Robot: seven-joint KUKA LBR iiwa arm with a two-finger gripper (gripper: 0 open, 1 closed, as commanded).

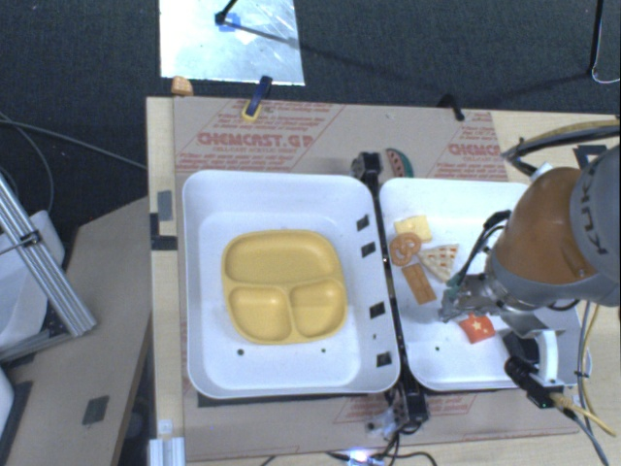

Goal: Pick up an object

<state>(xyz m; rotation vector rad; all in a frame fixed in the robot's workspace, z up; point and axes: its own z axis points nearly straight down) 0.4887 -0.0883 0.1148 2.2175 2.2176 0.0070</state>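
Tool [456,304] low in right bin [437,362], between cracker strip [419,283] and red block [477,329]; grip state unreadable. Centre on one piece before closing.

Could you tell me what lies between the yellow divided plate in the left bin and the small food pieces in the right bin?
In the camera view, between the yellow plate and the food pieces lie bare white bin floor and the black clamped seam joining both bins.

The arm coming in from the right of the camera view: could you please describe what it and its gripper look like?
The arm is bulky and rounded, with a broad orange band above a grey wrist section. A thin dark cable loops along its left side toward the gripper, which is a small, dark metallic assembly. Part of a dark letter marking shows on the grey casing at the upper right.
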